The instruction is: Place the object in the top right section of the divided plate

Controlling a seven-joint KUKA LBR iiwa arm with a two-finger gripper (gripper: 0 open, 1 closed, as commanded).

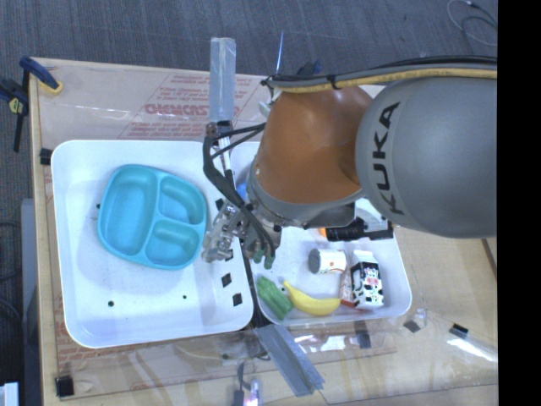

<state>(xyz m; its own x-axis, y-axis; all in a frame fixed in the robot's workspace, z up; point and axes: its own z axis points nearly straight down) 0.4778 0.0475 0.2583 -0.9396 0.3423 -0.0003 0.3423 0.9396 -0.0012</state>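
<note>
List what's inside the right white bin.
Right white bin holds a yellow banana, a green vegetable-like item, a small grey-and-white cylinder and a black-and-white patterned carton. The grey and orange arm covers the bin's upper part.

There are two white bins: the left bin [76,311] and the right bin [397,299]. The left one carries one blue divided plate [152,216]. Along the right one's front edge lie one banana [311,301], one green item [273,295], one small cylinder [326,261] and one patterned carton [364,282].
</note>
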